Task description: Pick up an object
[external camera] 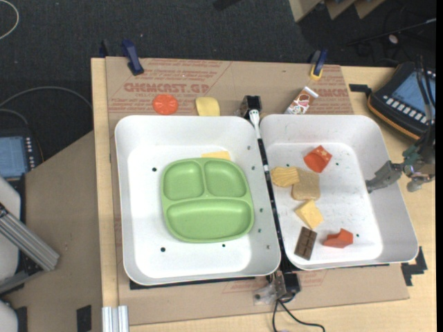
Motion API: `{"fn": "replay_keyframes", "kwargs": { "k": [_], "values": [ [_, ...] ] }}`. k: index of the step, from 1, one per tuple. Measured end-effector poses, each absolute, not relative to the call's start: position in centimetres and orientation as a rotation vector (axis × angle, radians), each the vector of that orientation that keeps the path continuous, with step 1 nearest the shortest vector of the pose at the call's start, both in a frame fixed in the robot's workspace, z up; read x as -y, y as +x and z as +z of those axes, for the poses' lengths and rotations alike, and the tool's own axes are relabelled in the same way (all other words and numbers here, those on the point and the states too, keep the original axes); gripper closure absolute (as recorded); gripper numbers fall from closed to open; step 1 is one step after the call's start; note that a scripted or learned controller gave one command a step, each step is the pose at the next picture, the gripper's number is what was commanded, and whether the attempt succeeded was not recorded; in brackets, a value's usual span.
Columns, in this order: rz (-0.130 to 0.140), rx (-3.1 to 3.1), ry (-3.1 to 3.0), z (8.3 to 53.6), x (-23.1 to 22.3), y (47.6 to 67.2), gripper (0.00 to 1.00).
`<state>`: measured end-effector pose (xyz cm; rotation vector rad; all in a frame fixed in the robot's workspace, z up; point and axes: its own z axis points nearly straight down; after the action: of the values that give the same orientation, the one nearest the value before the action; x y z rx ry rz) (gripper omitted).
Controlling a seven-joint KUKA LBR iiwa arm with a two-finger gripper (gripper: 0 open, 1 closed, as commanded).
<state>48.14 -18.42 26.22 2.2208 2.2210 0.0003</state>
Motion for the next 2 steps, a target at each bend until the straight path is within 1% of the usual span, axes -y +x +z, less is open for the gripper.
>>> {"fn": "replay_keyframes", "kwargs": {
  "k": [1,2],
  "values": [
    [-0.004,-2.239,2.221,16.4,9.5,47.8,0.0],
    [-0.002,-2.223,2.224,8.0,10.0,48.8,0.0]
  ]
}}
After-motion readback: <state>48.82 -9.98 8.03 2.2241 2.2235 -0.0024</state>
